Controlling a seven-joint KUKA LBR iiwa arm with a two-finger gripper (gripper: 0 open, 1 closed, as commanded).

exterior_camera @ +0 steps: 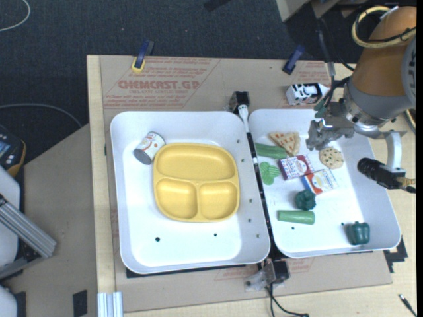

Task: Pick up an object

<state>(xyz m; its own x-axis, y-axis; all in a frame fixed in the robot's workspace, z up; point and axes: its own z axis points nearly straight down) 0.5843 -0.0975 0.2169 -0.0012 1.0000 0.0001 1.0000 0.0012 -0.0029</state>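
Observation:
My gripper [318, 137] hangs over the back part of the right bin [377, 197], under the grey wrist and orange band. Just left of it lies a tan pizza slice [284, 140], and a chocolate-chip cookie [330, 157] lies just below and to its right. Further forward in the same bin are a red and white packet [294, 167], a white carton [322, 180], a green bean pod [268, 152], a small green leafy piece [268, 172], a teal object [305, 200], a green cucumber [295, 216] and a dark green pepper [357, 232]. I see nothing held.
The left bin [125, 177] holds a yellow divided plate [195, 180] and a small tipped can [148, 146]. A black and white toy [305, 93] sits on the board behind the right bin. Blue clamps [141, 55] grip the board's back edge.

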